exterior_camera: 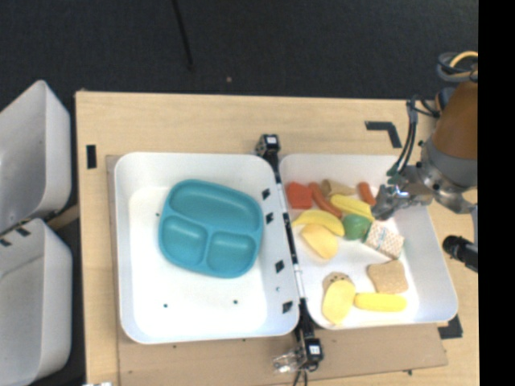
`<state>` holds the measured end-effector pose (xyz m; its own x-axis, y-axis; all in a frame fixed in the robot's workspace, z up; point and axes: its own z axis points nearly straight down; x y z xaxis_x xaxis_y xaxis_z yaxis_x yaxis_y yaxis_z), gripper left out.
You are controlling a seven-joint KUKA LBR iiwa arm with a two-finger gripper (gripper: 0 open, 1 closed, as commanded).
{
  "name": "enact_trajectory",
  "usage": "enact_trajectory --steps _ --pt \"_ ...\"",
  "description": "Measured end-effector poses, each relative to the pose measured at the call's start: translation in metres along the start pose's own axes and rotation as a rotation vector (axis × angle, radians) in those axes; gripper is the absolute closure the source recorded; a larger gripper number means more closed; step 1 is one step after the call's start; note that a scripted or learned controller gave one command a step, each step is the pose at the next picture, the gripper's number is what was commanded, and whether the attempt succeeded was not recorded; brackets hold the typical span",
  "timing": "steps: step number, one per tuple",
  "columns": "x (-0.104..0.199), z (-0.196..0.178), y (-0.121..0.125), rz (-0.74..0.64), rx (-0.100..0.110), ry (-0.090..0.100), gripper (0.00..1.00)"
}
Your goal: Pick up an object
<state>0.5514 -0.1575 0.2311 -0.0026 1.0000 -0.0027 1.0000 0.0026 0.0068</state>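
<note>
Toy food (354,215) lay heaped in the right bin (441,289), all of it loose on the white floor. Nearest the camera sat a rounded yellow piece (338,302), and a long yellow piece (380,301) lay just beside it. A brown speckled disc (339,280) was half hidden behind the rounded one, so its shape was hard to read. A tan toast-like square (389,276) lay touching the long yellow piece on its far side.

Further back came a pale checked wafer (386,240), a green piece (356,227) and a plump yellow lump (320,242). These were packed so close that their edges ran together. Beyond them several yellow, orange and red pieces overlapped near the bin's far left corner. Among these a red piece (299,194) was the plainest, and the rest were too small to name.

The gripper (383,206) hung over the heap's right side, just above the wafer and the green piece. Its tip was blurred against the pile, so I could not tell whether it was open or closed, or whether it touched anything. The arm (457,127) ran out of the view at the right.

In the left bin (122,215) lay a blue divided plate (212,228), well apart from the food.
</note>
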Motion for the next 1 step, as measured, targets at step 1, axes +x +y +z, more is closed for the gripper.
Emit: enact_trajectory --steps 1 --pt "-0.0013 -0.0089 0.0011 -0.001 0.006 0.002 1.00"
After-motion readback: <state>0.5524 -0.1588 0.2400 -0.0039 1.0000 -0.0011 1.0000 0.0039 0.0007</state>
